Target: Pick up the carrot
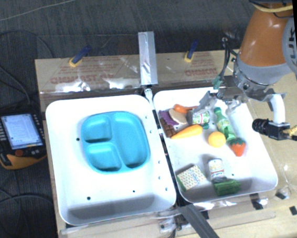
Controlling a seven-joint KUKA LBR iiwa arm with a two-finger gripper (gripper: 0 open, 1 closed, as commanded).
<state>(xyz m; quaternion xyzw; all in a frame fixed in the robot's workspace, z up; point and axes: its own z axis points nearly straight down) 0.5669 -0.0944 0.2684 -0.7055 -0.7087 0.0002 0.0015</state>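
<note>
Camera view: smooth tapered orange carrot (187, 132), glossy white bin (260, 175).

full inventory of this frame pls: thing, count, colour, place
bins: 2, white, side by side on the bench
divided tray: 1, blue, in the left bin
carrot: 1, orange, right bin, near its left wall
bottle: 1, green, right bin, below the gripper
lemon: 1, yellow, right bin centre
strawberry: 1, red, right of the lemon
small can: 1, pale, right bin front
small box: 1, pale patterned, right bin front
green packet: 1, at front wall
handheld pendant: 1, orange and black, left of the bench
gripper: 1, grey, above the right bin's back
</note>
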